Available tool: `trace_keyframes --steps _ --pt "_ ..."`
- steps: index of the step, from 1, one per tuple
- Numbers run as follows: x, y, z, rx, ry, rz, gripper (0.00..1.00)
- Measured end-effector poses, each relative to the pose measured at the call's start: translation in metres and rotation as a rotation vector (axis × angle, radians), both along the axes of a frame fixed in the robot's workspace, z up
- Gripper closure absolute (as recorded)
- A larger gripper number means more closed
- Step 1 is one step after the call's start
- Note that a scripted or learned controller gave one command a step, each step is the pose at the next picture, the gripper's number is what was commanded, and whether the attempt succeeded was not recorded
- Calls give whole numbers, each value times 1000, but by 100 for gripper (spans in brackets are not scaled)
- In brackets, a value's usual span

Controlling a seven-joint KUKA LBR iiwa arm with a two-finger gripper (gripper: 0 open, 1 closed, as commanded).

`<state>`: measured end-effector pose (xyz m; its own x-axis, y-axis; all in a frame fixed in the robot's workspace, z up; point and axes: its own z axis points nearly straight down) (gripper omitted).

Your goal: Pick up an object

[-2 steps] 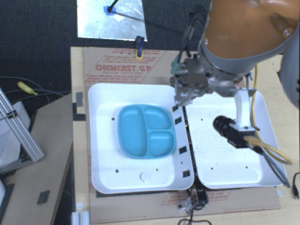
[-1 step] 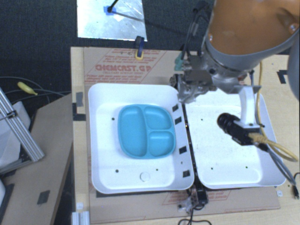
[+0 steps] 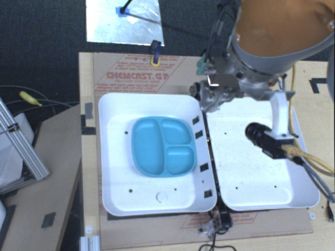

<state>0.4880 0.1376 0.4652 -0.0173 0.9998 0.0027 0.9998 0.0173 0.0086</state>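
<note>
Over the near rim between the two bins, at the top of the right bin (image 3: 261, 192), sits the gripper (image 3: 209, 95), tucked beneath the arm's (image 3: 282, 25) orange band and grey wrist. Its working end is lost in a clutter of metal and cable, so I cannot tell how it is set. Nothing visible sits in it.

The obvious object is a blue tray (image 3: 163, 146), lying flat in the middle of the left bin (image 3: 112, 192), well apart from the gripper. It has three compartments and a low rounded rim.

My judgement of the risks:
- The tray is wide, shallow and flat on the bin floor. A straight descent onto its middle would likely meet only smooth plastic and close on nothing.
- A grip on the rim or a divider wall needs close alignment; a small error could push the tray aside or tip it.
- The gripper sits close to the divider between the bins, so a low sideways move toward the tray could clip that wall.
- A black camera-like unit (image 3: 264, 138) on a white bracket hangs over the right bin, with cables trailing right; these could snag during a sweep.
</note>
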Motion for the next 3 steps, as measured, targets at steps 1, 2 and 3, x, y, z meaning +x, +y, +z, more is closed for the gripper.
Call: trace_keyframes --steps 1,2,3 --pt "-2 -54 -95 -6 15 -20 100" --pt "-1 -107 -118 -4 7 -22 100" --pt "-2 -25 -101 0 6 -8 100"
